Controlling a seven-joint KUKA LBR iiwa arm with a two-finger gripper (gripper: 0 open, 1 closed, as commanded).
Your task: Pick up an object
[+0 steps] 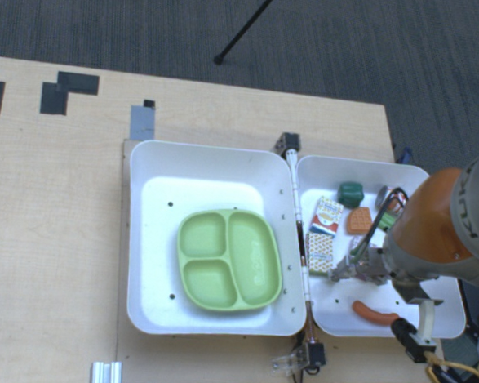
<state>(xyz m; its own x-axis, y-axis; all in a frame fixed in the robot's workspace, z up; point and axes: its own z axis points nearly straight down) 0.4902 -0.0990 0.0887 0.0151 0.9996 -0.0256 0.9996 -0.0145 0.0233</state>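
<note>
Hovering over two bins (137, 245), the hand (350, 268), grip unclear, nears one sausage (372, 313).

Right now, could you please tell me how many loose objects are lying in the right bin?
5: a green block at the back, an orange piece beside it, two printed cartons on the left, a sausage-like toy in front. The arm may hide more.

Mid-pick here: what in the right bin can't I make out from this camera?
- Gripper: fingers too small and blurred to read.
- Patterned carton: its print is too small to read.
- Right bin floor, right part: covered by the arm.
- Orange sausage: right end runs under the wrist hardware.
</note>
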